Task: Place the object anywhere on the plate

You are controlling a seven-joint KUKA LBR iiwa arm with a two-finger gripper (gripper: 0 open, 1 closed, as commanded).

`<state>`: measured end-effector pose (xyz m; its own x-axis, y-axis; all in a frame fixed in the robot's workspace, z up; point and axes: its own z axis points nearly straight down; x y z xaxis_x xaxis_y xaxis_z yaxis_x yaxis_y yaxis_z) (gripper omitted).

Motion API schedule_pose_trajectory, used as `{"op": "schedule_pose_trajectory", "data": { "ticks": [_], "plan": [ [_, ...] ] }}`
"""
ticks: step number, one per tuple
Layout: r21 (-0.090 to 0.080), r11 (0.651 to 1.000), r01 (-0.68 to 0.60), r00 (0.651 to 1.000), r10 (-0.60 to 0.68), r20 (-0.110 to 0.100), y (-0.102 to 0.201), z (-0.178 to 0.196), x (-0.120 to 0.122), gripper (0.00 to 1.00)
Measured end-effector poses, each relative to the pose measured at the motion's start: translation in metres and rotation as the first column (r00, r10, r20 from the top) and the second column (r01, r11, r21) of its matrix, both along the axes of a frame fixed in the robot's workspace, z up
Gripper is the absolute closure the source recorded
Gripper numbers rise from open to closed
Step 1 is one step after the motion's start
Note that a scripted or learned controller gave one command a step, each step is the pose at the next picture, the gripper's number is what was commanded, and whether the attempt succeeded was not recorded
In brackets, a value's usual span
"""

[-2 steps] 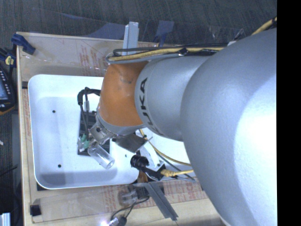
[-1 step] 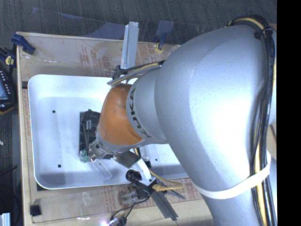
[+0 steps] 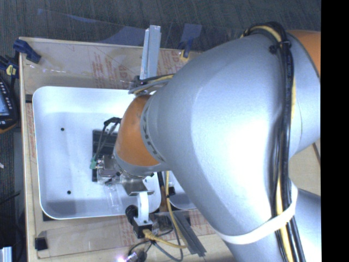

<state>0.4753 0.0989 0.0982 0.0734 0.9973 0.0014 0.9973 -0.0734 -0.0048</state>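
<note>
Arm [image 3: 229,141] covers most of the left bin [image 3: 49,146]; gripper [image 3: 106,171] low inside it, fingers hidden, cannot tell open or shut. Object and plate hidden under arm, so weight, stiffness and grasp spot can't be judged

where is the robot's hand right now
In the camera view the hand is low inside the left white bin, near its lower right part, just below the arm's orange band.
</note>
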Motion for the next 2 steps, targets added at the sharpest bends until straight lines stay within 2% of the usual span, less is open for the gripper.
{"op": "schedule_pose_trajectory", "data": {
  "ticks": [1,2],
  "plan": [
    [-0.002,0.938,0.348,0.938,-0.348,-0.001,0.023,0.036,0.000,1.00],
    [-0.002,1.000,-0.018,1.000,0.018,-0.003,0.106,0.005,-0.001,1.00]
  ]
}}
